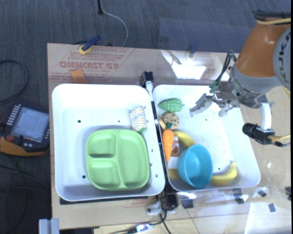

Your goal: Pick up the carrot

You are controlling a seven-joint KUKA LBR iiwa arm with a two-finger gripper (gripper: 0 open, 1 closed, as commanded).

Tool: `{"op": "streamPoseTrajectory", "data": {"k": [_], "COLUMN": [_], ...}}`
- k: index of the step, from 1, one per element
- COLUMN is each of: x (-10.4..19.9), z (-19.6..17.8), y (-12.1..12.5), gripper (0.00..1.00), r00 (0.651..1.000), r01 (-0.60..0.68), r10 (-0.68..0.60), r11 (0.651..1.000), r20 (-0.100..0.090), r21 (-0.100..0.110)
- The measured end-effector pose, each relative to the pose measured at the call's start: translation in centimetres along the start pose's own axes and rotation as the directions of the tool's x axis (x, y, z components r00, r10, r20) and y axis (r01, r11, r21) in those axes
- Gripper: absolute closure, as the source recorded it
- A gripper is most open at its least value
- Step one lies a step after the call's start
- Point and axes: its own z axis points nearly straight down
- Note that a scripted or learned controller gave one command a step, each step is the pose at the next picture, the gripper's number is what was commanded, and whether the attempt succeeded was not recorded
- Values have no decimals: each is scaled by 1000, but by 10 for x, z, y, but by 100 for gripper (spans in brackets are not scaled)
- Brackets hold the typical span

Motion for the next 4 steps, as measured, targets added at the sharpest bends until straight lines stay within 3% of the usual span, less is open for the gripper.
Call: {"op": "streamPoseTrajectory", "data": {"k": [1, 2, 3, 4], "x": [4, 84, 73, 107], "z": [124, 53, -51, 45], "y": [-21, -40, 33, -18], "gripper": [0, 0, 0, 0], "r00": [992, 984, 985, 980], "r01": [-128, -176, -175, 197], "r10": [128, 176, 175, -197], "r11": [992, 984, 985, 980], "r20": [6, 1, 1, -1], "r21": [-18, -11, -13, 6]}}
